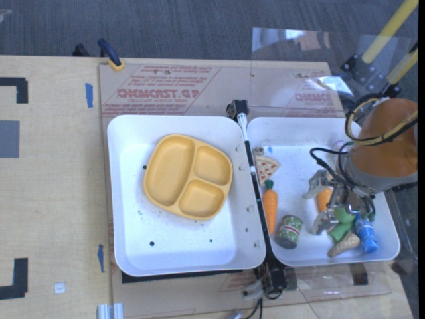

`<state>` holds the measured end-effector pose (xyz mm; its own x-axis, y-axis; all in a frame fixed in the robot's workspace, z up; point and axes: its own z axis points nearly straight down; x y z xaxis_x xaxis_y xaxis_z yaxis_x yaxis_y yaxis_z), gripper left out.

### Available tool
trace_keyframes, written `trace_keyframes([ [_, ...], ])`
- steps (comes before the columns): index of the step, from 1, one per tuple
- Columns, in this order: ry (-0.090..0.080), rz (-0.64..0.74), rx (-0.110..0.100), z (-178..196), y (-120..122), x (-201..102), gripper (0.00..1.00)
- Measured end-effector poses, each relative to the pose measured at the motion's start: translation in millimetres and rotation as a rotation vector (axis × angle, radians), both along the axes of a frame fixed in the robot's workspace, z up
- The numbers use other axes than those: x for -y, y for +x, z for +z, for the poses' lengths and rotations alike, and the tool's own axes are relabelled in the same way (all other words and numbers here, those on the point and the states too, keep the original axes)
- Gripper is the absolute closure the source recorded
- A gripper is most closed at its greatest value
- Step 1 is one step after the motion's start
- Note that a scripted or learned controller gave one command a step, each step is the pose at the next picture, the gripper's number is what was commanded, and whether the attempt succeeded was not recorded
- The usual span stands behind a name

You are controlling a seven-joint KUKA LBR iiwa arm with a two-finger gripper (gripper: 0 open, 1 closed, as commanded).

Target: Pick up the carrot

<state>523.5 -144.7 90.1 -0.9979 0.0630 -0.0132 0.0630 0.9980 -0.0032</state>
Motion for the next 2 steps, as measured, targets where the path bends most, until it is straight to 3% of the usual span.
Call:
trace_keyframes([
  [1, -0.002, 0.002, 0.017, 14, 5, -1, 1.00],
  [2, -0.003, 0.398, 0.006, 1, -36, 17, 1.00],
])
